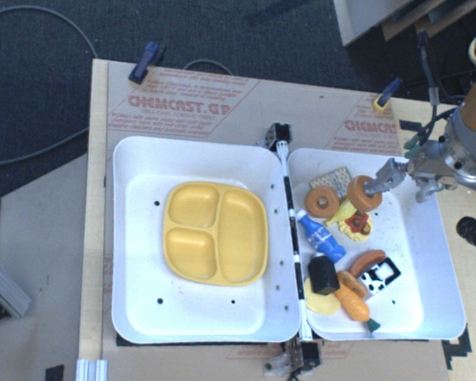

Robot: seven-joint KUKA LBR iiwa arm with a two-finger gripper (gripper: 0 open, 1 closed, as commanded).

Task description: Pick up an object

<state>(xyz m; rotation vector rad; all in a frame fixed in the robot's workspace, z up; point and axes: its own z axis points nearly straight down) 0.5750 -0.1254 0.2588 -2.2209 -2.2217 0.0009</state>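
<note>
Orange shows first at the near end of the right bin [444, 272]: a toy carrot [353, 304] at about 6 o'clock in the heap, touching a pale yellow disc [319, 303] and a black block [324, 274]. Just past them lie a sausage [369, 260], a black-and-white checkered tile [379, 274] and a blue bottle-like piece [320, 235]. Farther on sit a brown donut [321, 203] and a second ring-shaped piece [363, 193] at 12 o'clock, right beside the tool [406, 181], which hangs over the bin's far right quarter. Whether the tool is spread or clenched cannot be told, and nothing is visibly between its tips. The left bin [135, 217] carries a yellow divided plate [215, 232].

My judgement: this is the approach step, nothing lifted. The next move calls for settling squarely over one piece, likely the ring nearest the tool, descending, and closing without nudging its neighbours.
</note>
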